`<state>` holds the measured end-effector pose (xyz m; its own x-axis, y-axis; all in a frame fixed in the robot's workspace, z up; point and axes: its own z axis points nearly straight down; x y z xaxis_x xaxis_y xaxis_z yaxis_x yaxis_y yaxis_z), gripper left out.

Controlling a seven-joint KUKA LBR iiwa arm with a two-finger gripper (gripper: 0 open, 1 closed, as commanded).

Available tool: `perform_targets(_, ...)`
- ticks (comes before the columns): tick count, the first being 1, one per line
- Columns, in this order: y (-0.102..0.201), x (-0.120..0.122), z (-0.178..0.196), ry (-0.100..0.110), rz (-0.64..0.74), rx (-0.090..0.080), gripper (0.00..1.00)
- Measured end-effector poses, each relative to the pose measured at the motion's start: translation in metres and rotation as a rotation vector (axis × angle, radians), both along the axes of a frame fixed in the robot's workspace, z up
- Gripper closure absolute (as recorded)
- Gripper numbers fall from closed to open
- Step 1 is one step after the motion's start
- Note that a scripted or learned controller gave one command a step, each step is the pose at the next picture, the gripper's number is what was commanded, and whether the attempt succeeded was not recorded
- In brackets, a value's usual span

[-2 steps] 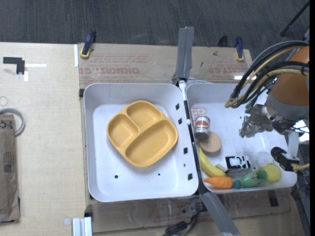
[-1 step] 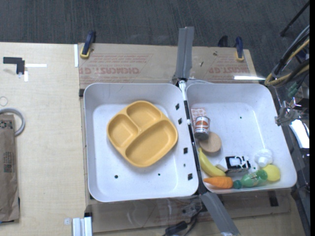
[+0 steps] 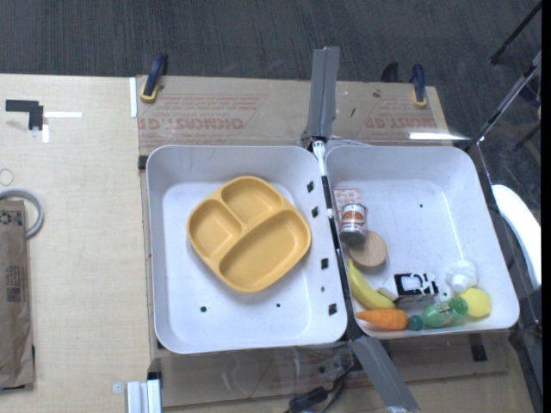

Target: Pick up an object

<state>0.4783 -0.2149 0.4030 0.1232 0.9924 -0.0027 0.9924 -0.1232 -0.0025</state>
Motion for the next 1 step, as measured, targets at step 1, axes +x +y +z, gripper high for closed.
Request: perform_targets(1, -0.0033, 0.0005, 0.0378, 0.000, 0.046, 0.000, 1.00)
